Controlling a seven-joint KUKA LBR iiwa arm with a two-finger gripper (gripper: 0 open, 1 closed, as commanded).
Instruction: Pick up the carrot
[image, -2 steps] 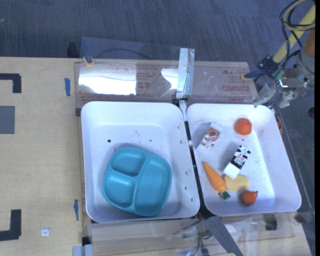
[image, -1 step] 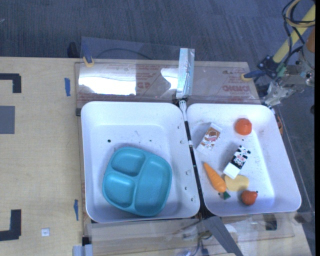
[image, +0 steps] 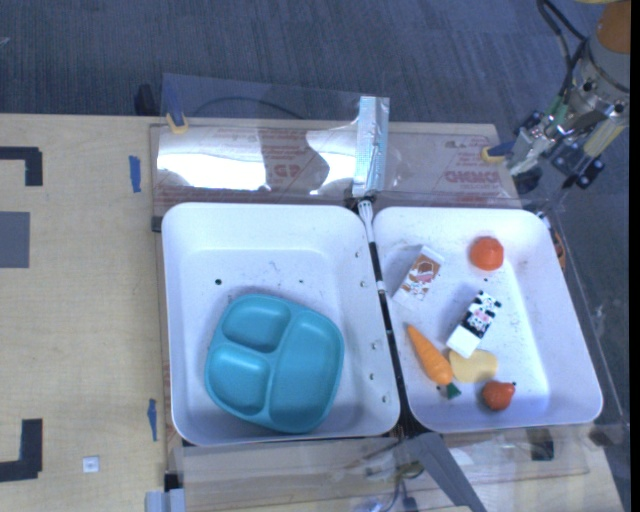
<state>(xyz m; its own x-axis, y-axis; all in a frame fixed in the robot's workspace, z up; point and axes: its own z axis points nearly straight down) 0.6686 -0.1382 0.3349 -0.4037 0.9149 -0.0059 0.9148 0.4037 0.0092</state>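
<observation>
While the gripper (image: 556, 140) is held above the bench at the upper right, beyond the far corner of the right bin (image: 575, 345), nothing is seen between its parts, and whether it is released or clenched cannot be told from this view. The carrot (image: 430, 355) is found in the right bin, near the bin's left wall and toward the near edge; it lies flat, slanted, with its narrow orange end pointing up-left and its green stub at the lower right. Just beside that stub, a yellow piece (image: 476, 366) is seen, and a black-and-white carton (image: 474, 325) lies tilted just above the piece, touching or overlapping it. A red fruit (image: 498, 395) rests near the near wall, right of the carrot. An orange ball (image: 487, 253) sits toward the far right of the same bin, well apart from the carrot, and a small white packet (image: 420, 275) lies tilted near the far left. A teal divided plate (image: 275, 362) is placed in the left bin (image: 200, 250).
</observation>
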